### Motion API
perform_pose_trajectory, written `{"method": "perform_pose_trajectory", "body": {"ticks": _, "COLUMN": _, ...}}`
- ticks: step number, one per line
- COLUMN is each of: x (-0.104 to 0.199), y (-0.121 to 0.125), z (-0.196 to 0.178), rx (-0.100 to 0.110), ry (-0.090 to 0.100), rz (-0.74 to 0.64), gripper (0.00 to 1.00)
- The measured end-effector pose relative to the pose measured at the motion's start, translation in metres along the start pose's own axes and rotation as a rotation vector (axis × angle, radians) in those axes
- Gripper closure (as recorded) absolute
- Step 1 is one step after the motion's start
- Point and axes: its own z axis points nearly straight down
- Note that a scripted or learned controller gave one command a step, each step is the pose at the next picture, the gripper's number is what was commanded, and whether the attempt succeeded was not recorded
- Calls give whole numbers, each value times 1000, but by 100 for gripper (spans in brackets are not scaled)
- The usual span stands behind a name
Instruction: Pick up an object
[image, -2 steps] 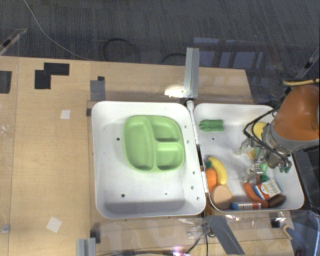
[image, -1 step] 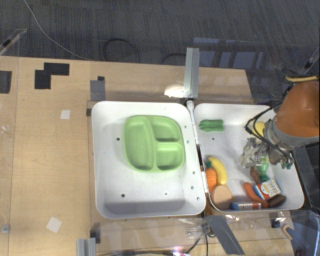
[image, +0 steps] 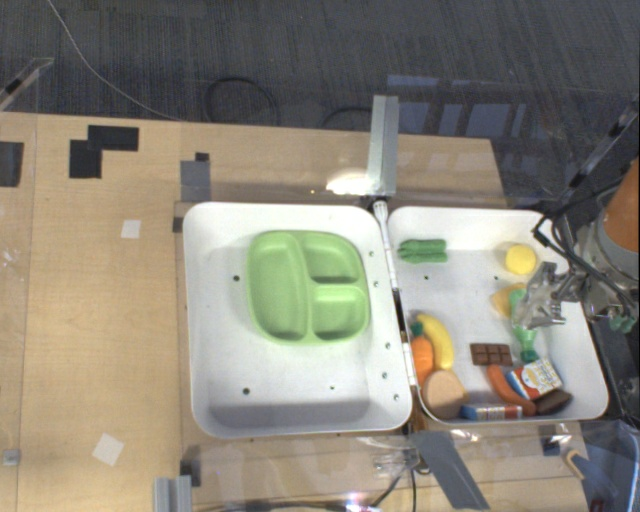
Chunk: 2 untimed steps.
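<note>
Grey hand (image: 541, 301) low in right bin (image: 455, 225), grip unclear, partly hiding green-yellow toy (image: 511, 299), arm cropped at edge.

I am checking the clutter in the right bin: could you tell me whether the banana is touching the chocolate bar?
Apart. The camera view shows bare white bin floor between the banana and the chocolate bar in the right bin.

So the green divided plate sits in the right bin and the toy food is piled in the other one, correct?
Not quite. The camera view shows the green divided plate in the left bin, not the right one. The toy food, such as the banana and chocolate bar, lies in the right bin.
</note>
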Motion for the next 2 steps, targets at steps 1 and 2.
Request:
{"method": "perform_pose_trajectory", "body": {"ticks": 1, "x": 9, "y": -7, "z": 110, "rx": -1, "ry": 6, "rz": 269, "gripper": 100}}
{"method": "perform_pose_trajectory", "body": {"ticks": 2, "x": 9, "y": -7, "z": 110, "rx": -1, "ry": 6, "rz": 268, "gripper": 0}}
